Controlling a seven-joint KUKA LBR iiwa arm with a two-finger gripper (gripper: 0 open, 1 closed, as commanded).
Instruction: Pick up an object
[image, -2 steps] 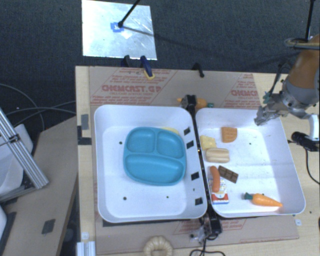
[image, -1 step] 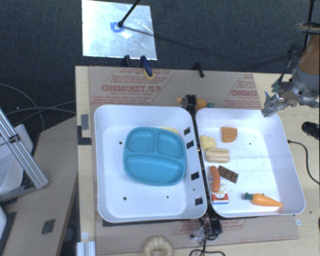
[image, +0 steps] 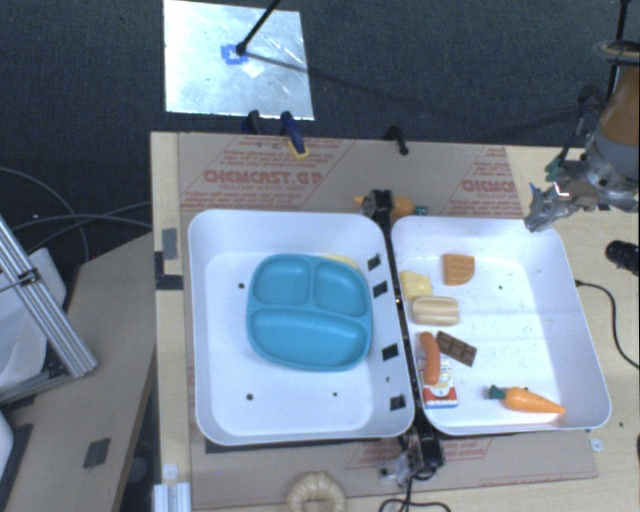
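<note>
The jaws (image: 541, 212) hang at the far right corner of the right bin (image: 585, 330), just above its rim, and the view is too small and dim there to tell whether they are apart or together; nothing is visible between them. Nothing has been picked up as far as this shows, so the whole grasp is left to do.

Nearest the jaws, down and to their left inside the same bin, lies an orange wedge-shaped toy food piece (image: 458, 268). Farther from the jaws, toward the divider between the bins, sit a pale yellow block (image: 415, 285) and a tan bread roll (image: 436, 310), just beside each other. Beyond those lie a brown chocolate bar (image: 456, 348), a red sausage (image: 429, 357) and a small red and white carton (image: 440, 394), close together. A toy carrot (image: 528, 400) rests near the bin's front edge, well apart from the jaws.

Farthest away, the left bin (image: 225, 330) holds a blue divided plate (image: 308, 309). Both bins rest on a cardboard sheet on the tabletop (image: 100, 300).

My judgement: the task is at its start, with the jaws yet to descend onto any piece.
</note>
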